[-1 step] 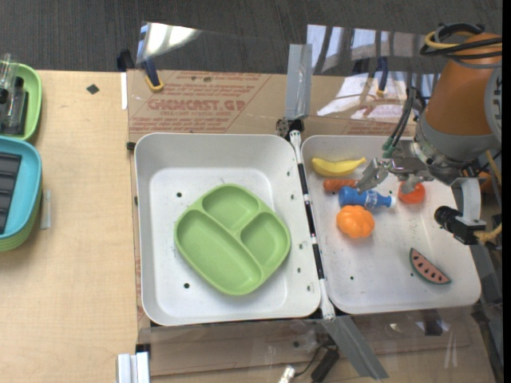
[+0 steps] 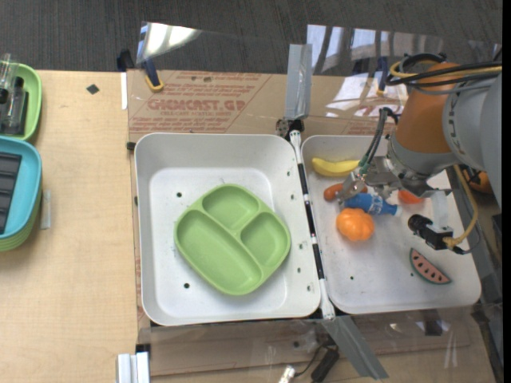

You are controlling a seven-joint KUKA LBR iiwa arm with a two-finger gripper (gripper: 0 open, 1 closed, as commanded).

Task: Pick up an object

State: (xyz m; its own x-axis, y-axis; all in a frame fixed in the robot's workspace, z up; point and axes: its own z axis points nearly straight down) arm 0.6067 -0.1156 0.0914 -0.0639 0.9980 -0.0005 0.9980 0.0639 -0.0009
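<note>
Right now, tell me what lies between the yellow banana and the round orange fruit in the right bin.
In the camera view, a small orange carrot-like piece lies between the yellow banana and the round orange fruit, on the white bin floor.

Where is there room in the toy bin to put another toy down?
The right bin has bare floor along its near edge, left of the watermelon slice and below the orange. The far part is crowded: banana, blue toy and gripper sit close together.
</note>
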